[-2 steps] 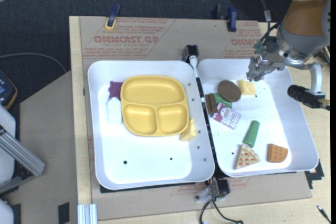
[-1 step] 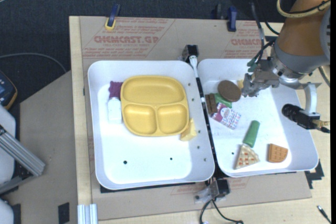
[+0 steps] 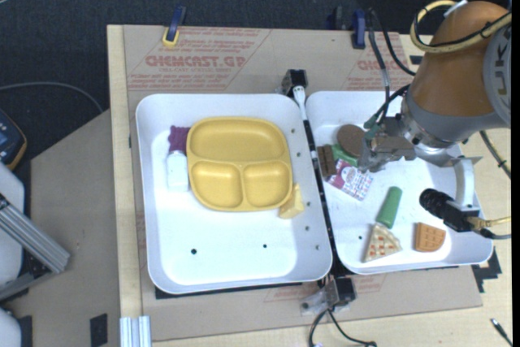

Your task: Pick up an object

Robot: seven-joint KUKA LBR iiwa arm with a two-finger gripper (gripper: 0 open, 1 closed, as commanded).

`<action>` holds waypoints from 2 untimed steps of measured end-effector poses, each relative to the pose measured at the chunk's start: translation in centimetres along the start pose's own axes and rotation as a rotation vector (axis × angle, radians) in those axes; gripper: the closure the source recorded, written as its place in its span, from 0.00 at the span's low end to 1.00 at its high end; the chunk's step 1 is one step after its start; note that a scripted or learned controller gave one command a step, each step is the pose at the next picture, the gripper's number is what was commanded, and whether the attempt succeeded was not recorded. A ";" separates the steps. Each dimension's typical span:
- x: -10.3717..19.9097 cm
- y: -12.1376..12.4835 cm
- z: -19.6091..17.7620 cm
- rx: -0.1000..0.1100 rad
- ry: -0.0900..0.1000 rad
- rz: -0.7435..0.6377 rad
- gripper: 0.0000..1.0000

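My gripper point(image 3: 372, 159) hangs low over the back left part of the right bin point(image 3: 455, 256). It sits just above a pink and white packet point(image 3: 354, 182). A brown round thing point(image 3: 349, 140) lies just behind it, partly hidden by the wrist. A brown block point(image 3: 327, 159) lies left of the packet by the bin's left wall. Toward the front lie a green cylinder point(image 3: 390, 206), a toy pizza slice point(image 3: 380, 243) and an orange waffle piece point(image 3: 428, 237).
The left bin point(image 3: 236, 256) holds a yellow divided plate point(image 3: 240, 162), a white bottle point(image 3: 176, 171), a purple thing point(image 3: 178, 136) and a small yellow piece point(image 3: 291, 205). The arm's big orange and grey body point(image 3: 459, 77) looms over the right bin's back right.
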State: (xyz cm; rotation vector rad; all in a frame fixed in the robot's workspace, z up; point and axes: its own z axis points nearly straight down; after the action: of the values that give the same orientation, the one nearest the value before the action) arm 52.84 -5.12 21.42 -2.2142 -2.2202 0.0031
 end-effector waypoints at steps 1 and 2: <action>0.6 -2.4 -1.3 -0.002 -0.001 0.003 1.00; 0.4 -1.9 -1.9 -0.008 -0.003 0.003 1.00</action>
State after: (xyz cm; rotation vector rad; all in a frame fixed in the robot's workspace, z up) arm 50.94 -4.75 23.28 -2.2235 -2.2221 -0.0019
